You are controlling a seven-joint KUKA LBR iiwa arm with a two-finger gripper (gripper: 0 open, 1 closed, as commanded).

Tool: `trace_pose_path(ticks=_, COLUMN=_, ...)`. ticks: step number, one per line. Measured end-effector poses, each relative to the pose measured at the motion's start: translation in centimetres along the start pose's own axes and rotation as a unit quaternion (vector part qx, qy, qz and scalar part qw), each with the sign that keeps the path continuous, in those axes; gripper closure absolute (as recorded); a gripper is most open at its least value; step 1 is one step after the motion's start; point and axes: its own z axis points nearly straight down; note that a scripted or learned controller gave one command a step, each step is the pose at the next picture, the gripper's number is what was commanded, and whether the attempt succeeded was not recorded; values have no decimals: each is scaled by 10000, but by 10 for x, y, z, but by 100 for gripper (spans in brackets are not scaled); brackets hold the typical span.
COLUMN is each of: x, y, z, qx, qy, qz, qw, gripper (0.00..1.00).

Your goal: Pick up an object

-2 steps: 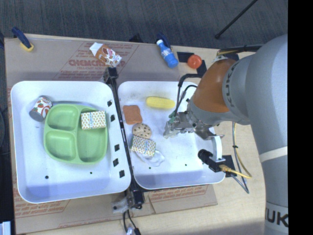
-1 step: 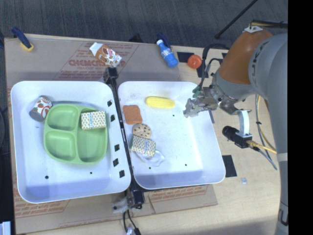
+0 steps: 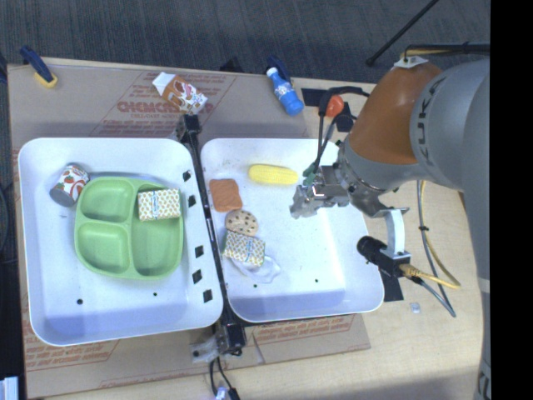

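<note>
Camera view: gripper (image 3: pixel 305 202) hangs over the right bin (image 3: pixel 333 294), just right of the corn (image 3: pixel 272 174); whether its jaws are open or closed cannot be told. The corn lies near the bin's back wall, nothing on it. It looks light, stiff and smooth, likely to roll, so best pinched across its middle. Cookie (image 3: pixel 241 221), packet (image 3: pixel 245 248) and brown slab (image 3: pixel 225 194) sit near the divider. The arm hides the bin's right wall.
</note>
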Motion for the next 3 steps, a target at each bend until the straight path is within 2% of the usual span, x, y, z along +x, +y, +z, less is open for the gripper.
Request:
trace_pose_path(ticks=1, x=0, y=0, z=0, qx=1, qy=-2, qz=5, qw=10000, gripper=0)
trace_pose_path(ticks=2, x=21, y=-28, z=74, qx=12, qy=0, qz=0, qw=10000, gripper=0)
trace_pose_path(ticks=3, x=11, y=42, z=67, qx=-7, qy=1, qz=16, qw=10000, gripper=0)
